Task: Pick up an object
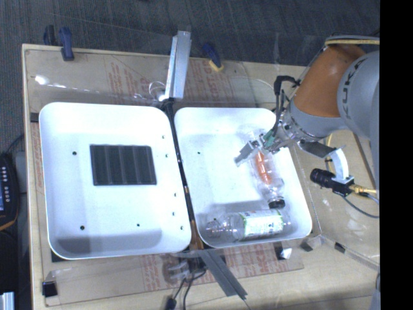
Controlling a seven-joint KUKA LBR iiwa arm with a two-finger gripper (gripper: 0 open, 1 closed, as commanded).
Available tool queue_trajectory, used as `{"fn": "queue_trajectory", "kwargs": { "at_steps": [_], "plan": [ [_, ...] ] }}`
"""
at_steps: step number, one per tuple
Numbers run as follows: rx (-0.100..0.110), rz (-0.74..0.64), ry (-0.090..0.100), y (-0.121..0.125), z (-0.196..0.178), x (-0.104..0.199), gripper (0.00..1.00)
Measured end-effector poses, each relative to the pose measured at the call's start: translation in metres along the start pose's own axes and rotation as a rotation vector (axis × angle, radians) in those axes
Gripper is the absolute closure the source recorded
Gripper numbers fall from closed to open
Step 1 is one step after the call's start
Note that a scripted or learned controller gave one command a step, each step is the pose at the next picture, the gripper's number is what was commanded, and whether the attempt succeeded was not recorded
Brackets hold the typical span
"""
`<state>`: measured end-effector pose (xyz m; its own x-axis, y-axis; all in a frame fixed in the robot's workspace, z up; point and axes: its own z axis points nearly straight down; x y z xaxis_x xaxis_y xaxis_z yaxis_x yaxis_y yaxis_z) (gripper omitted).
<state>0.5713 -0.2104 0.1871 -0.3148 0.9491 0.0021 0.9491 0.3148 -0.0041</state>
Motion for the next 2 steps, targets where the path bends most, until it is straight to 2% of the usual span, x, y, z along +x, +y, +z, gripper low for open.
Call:
{"fn": "queue_trajectory", "kwargs": {
  "at_steps": [1, 2],
  "plan": [
    [-0.002, 0.008, -0.002, 0.019, 0.008, -0.006, 0.0],
    [-0.003, -0.027, -0.002, 0.026, -0.013, -0.009, 0.0]
  ]
}}
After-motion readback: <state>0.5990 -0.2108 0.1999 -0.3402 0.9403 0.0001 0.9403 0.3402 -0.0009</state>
